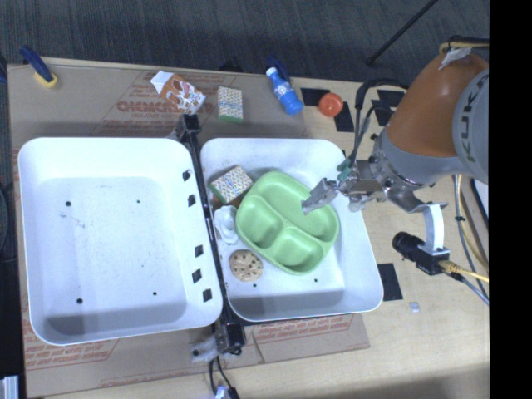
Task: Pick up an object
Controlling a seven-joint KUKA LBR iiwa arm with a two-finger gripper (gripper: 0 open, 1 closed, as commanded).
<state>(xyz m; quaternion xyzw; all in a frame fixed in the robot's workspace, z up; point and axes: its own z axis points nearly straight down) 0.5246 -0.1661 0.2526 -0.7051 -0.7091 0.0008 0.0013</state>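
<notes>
Gripper (318, 196) over green tray (287, 223) — right bin (357, 281).
You see it at the tray's upper right edge (finger state: cannot tell) — nothing visibly grasped.

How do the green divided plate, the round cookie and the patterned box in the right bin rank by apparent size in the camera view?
1. green divided plate, clearly largest.
2. patterned box.
3. round cookie, slightly smaller than the box; these two look close.
</notes>
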